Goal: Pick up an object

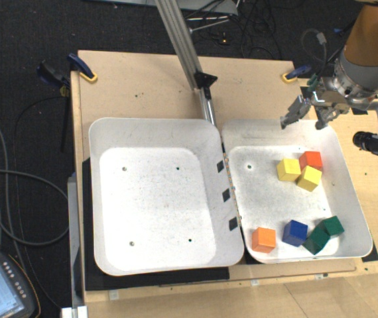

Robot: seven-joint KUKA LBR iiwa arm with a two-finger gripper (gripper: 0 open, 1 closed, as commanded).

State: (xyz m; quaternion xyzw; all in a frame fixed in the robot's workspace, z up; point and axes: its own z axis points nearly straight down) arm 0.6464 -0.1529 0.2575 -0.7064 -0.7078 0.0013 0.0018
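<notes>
My gripper (306, 119) hangs over the far edge of the right bin (348, 171), open, with nothing between its fingers. Well in front of it in that bin lie two yellow blocks (288, 169) (310, 177) and an orange-red block (312, 159) bunched together. Along the bin's near side sit an orange block (263, 239), a blue block (295, 232) and two green blocks (333, 226) (317, 239).
The left bin (109, 138) lies beside the right one. A slanted metal pole (184, 38) runs from the top down to the gap between the bins. Clamps (83, 68) (294, 75) hold the board's far corners.
</notes>
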